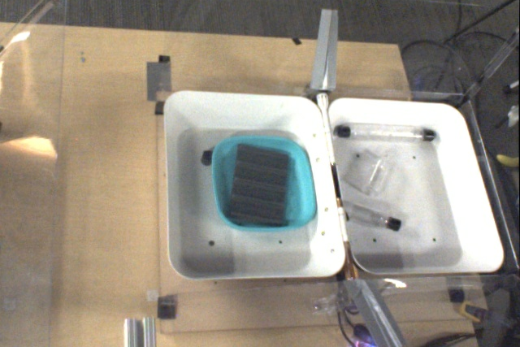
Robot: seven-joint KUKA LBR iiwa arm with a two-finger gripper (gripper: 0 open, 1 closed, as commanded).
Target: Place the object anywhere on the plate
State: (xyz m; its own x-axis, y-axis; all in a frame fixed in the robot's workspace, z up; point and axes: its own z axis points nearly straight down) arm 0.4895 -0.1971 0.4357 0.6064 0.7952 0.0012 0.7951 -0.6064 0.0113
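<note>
A teal square plate (pixel 303 175) lies in the middle of the left white bin (pixel 185 191). On the plate rests a dark grey ridged block (pixel 260 184), lying flat and covering most of the plate's centre, with its long side running front to back. A small black piece (pixel 207 158) peeks out at the plate's left edge.
The right white bin (pixel 459 223) holds a long clear tube with black ends (pixel 383 132) at the back, a clear cup-like piece (pixel 372 172) in the middle and a short clear tube with a black cap (pixel 371 215). A metal post (pixel 325 53) stands behind the bins' shared wall.
</note>
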